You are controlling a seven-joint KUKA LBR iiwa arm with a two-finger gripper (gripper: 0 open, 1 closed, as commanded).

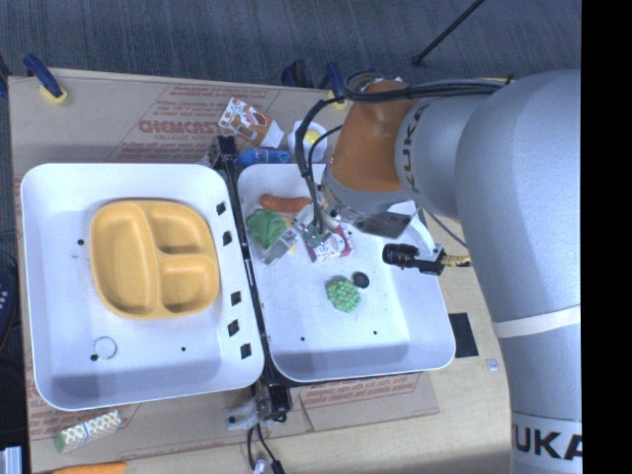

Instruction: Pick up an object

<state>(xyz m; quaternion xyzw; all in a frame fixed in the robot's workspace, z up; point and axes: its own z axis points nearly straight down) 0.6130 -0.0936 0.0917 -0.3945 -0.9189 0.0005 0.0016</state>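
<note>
Several small items crowd the right bin's [425, 349] far-left corner, where the gripper [318, 227] hovers above a pink packet [331, 247]; whether its jaws are parted I cannot tell. That packet looks light, floppy, probably slippery, best pinched across its middle.

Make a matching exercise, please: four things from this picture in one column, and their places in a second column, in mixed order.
1. yellow tray
2. green ball
3. orange carrot
4. small carton

A. right bin, toward its near side
B. on the cardboard, behind the bins
C. left bin
D. right bin, near its far wall

Pairs: 1-C, 2-A, 3-D, 4-B
</note>
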